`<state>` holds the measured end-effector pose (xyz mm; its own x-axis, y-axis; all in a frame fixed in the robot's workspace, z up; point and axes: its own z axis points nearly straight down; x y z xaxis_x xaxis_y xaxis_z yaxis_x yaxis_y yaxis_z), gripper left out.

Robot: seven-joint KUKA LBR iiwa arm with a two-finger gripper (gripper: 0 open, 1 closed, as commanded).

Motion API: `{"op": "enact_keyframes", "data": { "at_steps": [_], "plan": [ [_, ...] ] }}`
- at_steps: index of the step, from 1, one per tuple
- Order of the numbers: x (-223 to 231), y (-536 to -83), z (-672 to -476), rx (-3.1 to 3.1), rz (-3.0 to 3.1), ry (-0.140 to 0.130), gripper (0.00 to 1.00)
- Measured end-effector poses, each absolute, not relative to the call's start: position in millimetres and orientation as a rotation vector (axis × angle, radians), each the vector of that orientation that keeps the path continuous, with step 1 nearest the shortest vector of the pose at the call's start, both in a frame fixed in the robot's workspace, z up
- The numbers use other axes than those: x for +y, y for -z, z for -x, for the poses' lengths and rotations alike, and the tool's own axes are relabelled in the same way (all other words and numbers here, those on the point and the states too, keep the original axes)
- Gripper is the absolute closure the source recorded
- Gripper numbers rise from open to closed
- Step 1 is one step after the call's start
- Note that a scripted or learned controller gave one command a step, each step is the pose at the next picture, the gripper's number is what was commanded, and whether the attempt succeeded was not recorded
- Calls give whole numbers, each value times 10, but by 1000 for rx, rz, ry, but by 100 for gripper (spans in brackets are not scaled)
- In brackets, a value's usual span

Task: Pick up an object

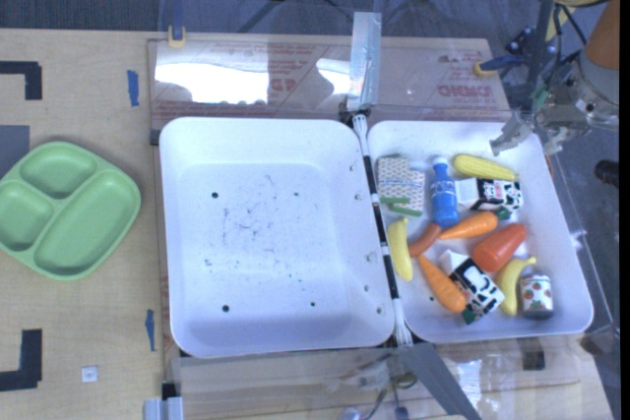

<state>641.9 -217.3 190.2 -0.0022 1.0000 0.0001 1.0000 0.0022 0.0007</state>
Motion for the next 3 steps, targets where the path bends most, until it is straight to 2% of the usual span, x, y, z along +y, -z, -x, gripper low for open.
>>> {"op": "enact_keyframes", "data": {
  "at_steps": [1,2,3],
  "plan": [
    [-1923,-1493,-6483,2437,-1982,-1,0],
    [-1715,-1373,-6285,2590,-1777,-1,0],
    [-1716,-1374,-6285,2590,-1777,-2,0]
  ]
}}
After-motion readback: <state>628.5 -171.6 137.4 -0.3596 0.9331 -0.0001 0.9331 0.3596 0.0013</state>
